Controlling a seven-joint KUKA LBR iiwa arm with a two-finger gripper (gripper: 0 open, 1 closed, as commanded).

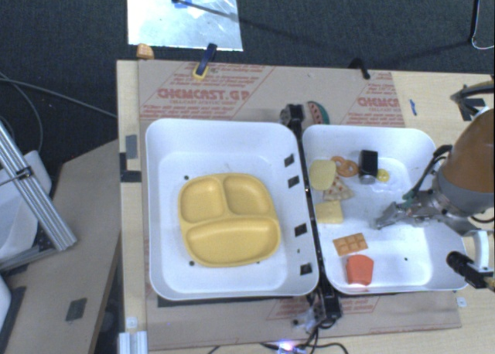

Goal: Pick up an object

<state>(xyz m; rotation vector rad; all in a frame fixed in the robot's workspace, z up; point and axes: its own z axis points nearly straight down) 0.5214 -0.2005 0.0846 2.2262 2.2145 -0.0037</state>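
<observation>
While nothing had yet been lifted, the gripper (pixel 384 219) hovered just right of the pale yellow block (pixel 330 212); its finger state was unclear.

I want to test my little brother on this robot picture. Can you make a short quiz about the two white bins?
1. True or false: the yellow divided plastic tray lies in the left white bin.
2. Which bin is the end effector over?
3. The orange-red block lies: A) near the right white bin's front edge, B) on the tray.

Key: 1 true; 2 right; 3 A.
</observation>
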